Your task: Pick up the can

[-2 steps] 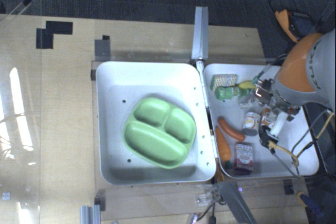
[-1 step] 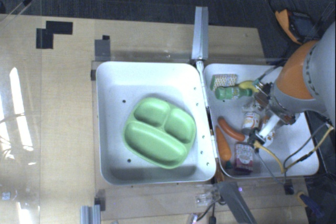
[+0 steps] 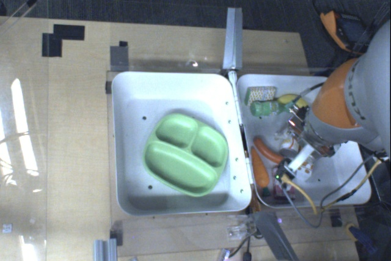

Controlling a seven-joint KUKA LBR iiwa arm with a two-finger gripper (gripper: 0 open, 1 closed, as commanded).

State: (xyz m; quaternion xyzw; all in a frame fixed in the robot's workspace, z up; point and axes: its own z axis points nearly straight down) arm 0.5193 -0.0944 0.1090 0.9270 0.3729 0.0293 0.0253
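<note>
The pick looks barely begun. The can [image 3: 264,109], which I take to be the green cylinder lying on its side, sits in the far left corner of the right bin [image 3: 342,79], just beside a yellow thing [image 3: 286,98] and below a pale meshed pad [image 3: 261,93]. The arm [image 3: 348,101] reaches over that bin and the gripper [image 3: 294,122] hangs low near the can, a little to its right and nearer the camera, with a sausage [image 3: 269,151] close under it. Nothing shows as held, and whether the gripper is released or clenched I cannot tell (the wrist hides it). The left bin [image 3: 131,131] bears only a green plate [image 3: 186,153]. Left to do, as I judge it: line up over the can, close on it and lift.
</note>
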